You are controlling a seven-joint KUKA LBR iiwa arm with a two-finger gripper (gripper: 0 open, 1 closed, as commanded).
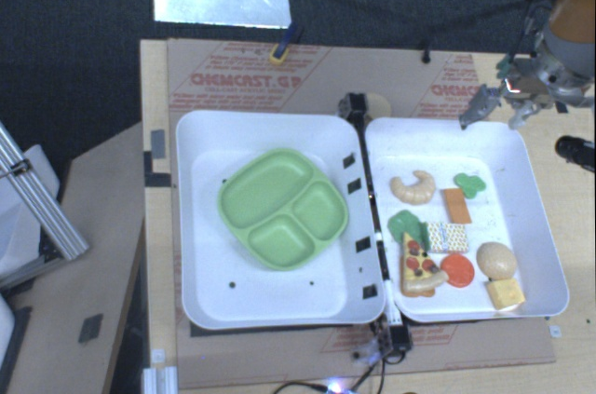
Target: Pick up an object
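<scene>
Two shallow white plastic bins are seen side by side on the bench. A green plastic plate (283, 209) with three parts lies in the left bin (200, 150). Small toy foods are spread in the right bin (535, 197): a tan croissant (413, 187), a pizza slice (418, 268), a red round tomato slice (457, 270) and a yellow cheese block (506, 292). The gripper (498, 108) is held over that bin's far edge, its fingers spread apart, with nothing between them.

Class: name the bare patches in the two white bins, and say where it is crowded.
Left white bin: bare floor rings the green three-compartment plastic plate, widest at its corners. Right white bin: bare along the far wall, behind the tan toy croissant. Crowded: near half, around the toy pizza slice.
</scene>
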